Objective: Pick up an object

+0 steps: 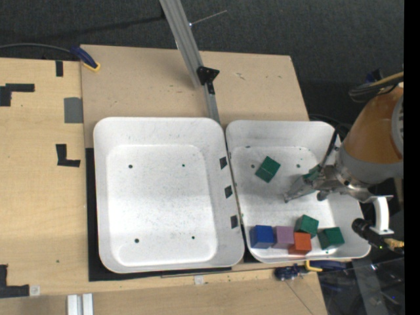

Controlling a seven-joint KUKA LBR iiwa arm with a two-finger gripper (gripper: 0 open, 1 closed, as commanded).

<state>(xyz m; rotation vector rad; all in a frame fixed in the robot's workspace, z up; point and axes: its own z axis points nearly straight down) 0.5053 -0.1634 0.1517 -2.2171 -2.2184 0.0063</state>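
Claw (296, 190) looks spread apart and holding nothing, hovering in the right bin (279, 131) near the lone green block (267, 169), so it's lining up and needs to drop over it and squeeze.

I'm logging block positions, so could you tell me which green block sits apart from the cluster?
The green block lying alone in the upper middle of the right bin; the other two sit among the front-edge cluster.

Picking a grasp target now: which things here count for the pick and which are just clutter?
For the job:
- tool
- lone green block
- blue block
- purple block
- orange block
- two green blocks
- right bin

Lying about:
- left bin
- metal pole
- black tape marks
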